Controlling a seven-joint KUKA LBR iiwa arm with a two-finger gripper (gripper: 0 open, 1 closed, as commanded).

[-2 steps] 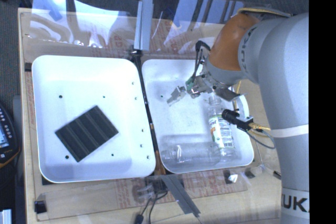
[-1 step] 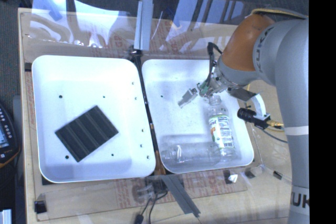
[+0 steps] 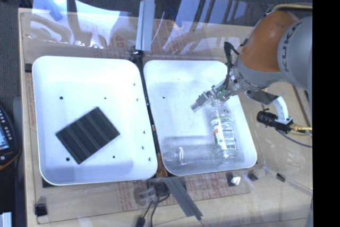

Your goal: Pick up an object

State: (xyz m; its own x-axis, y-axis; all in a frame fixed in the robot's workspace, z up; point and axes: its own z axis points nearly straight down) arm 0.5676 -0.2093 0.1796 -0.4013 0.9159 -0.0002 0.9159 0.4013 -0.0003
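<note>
My gripper point(image 3: 205, 99) hangs low over the right bin point(image 3: 175, 82), right of its middle. Just below it lies a clear plastic bottle point(image 3: 223, 133) with a white label, its cap end pointing up toward the gripper. Whether the gripper touches the bottle is not clear, and nothing is seen held. A clear see-through cup point(image 3: 184, 156) lies on its side along the near wall of the same bin. In the left bin point(image 3: 79, 66), a flat black ribbed panel point(image 3: 87, 134) rests at a slant.
A clear plastic screen point(image 3: 106, 21) stands behind both bins. The grey and orange arm point(image 3: 268, 48) reaches in from the right over the right bin's far corner. A metal bracket point(image 3: 178, 199) sticks out from the bench's near edge.
</note>
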